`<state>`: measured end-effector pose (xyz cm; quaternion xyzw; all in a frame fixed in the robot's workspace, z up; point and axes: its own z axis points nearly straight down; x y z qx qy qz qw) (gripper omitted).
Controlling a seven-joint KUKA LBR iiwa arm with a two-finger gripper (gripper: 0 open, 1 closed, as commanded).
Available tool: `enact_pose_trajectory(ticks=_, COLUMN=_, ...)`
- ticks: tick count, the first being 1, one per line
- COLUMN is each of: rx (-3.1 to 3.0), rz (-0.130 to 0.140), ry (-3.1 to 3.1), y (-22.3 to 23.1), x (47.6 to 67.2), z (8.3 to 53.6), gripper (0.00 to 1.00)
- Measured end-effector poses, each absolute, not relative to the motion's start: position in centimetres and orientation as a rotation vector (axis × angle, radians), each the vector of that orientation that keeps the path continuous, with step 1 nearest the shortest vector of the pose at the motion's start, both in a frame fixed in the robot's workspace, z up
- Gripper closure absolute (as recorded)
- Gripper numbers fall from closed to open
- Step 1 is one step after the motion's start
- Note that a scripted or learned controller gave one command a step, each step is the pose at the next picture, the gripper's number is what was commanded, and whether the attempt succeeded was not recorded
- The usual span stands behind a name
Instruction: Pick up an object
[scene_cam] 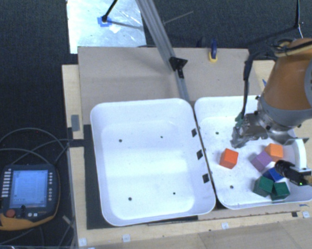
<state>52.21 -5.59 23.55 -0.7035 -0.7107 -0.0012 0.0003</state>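
Several small blocks lie in the right bin [213, 118]. An orange cube [228, 158] sits near the bin's middle. To its right are a purple block [261, 160] and a second orange block [275, 151]. At the near right corner a blue block [275, 174] rests among green blocks [265, 185]. My gripper [241, 137] hangs over the right bin, just above and right of the orange cube, with nothing visibly between its fingers. The arm's grey and orange body [291, 89] covers the bin's far right part.
The left bin [100, 119] lies beside the right one, joined by black clips [199, 154]. A slanted metal pole [158, 29] stands behind the bins. A teach pendant [26, 195] with cables rests on the floor at left.
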Motion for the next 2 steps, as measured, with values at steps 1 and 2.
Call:
enact_pose_trajectory(ticks=1, rx=-2.210, rz=-0.005, ry=-2.233, y=-1.1, x=52.7, z=24.0, gripper=1.00)
enact_pose_trajectory(ticks=2, rx=-2.207, rz=-0.005, ry=-2.233, y=4.8, x=52.1, z=23.5, gripper=1.00)
